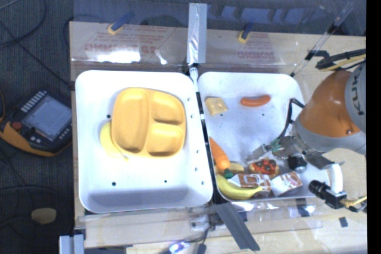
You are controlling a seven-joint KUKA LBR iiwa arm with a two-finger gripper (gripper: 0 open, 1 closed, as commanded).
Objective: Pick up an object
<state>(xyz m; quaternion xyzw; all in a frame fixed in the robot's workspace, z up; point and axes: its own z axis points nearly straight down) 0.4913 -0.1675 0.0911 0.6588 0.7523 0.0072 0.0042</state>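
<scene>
The right bin point(250, 83) holds an orange sausage point(255, 100) near its far wall, a tan cracker-like piece point(216, 106), an orange carrot point(219, 154), a yellow banana point(233, 188) at the front, and small printed packets point(278, 181). The arm's orange band point(330, 113) hangs over the bin's right edge. My gripper point(269, 154) is down low in the bin's front right part, right above a red and black packet point(265, 166). The wrist hides how it meets the packet.
The left bin point(89, 128) carries a yellow divided tray point(147, 122) lying upside down, with a pale yellow item point(106, 138) poking out at its left edge. A metal divider point(197, 33) stands between the bins. A pendant point(40, 122) lies on the floor at left.
</scene>
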